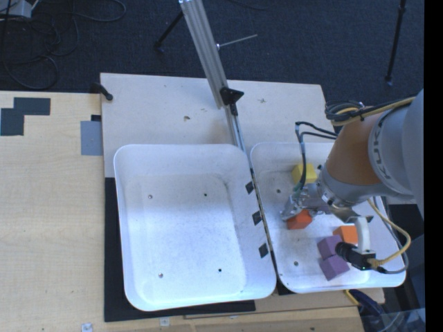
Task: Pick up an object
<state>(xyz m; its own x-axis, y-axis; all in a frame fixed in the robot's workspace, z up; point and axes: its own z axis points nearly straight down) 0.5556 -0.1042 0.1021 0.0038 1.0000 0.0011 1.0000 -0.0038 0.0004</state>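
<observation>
My gripper (299, 209) reaches down into the right bin (294, 272), near its middle. An orange-red block (299, 220) lies right at the fingertips, partly covered by them; I cannot tell if it is gripped. A yellow block (303, 173) sits just behind the gripper, toward the bin's far side. Two purple blocks (331, 257) lie at the front right of the bin, with an orange block (348, 234) beside them. The arm's orange band and grey wrist hide the bin's right part.
The left bin (138, 164) lies alongside, with a raised rim between the two bins. A slanted aluminium bar (208, 47) rises behind the bins. Cables run along the arm over the right bin's right edge.
</observation>
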